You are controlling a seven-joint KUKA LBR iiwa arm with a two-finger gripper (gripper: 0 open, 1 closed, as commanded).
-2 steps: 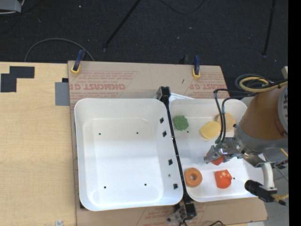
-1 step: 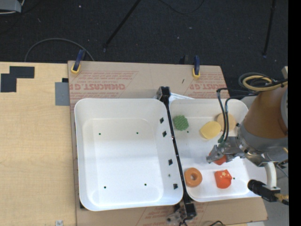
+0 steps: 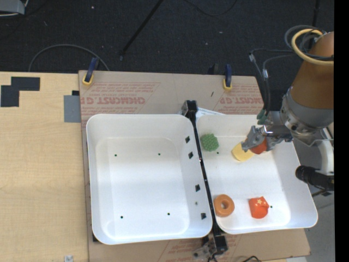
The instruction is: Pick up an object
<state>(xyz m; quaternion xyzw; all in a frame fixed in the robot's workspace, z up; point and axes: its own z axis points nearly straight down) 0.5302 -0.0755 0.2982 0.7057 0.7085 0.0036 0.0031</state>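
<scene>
Hand [image 3: 255,145] grips a smooth yellow rounded object [image 3: 240,153] above the right bin [image 3: 305,212].

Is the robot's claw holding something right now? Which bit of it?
It cannot be told. The gripper sits right against the yellow object at that object's upper right end, but the view doesn't show it between the fingers.

Two bins sit side by side on the bench, the left bin [image 3: 142,179] beside the right bin [image 3: 283,201]. In the right bin, a ball [image 3: 209,142] lies near the divider at the back, a block [image 3: 240,153] just right of it under the gripper [image 3: 256,142]. Toward the front lie a ring [image 3: 223,205] and, to its right, a cube [image 3: 258,207].
</scene>
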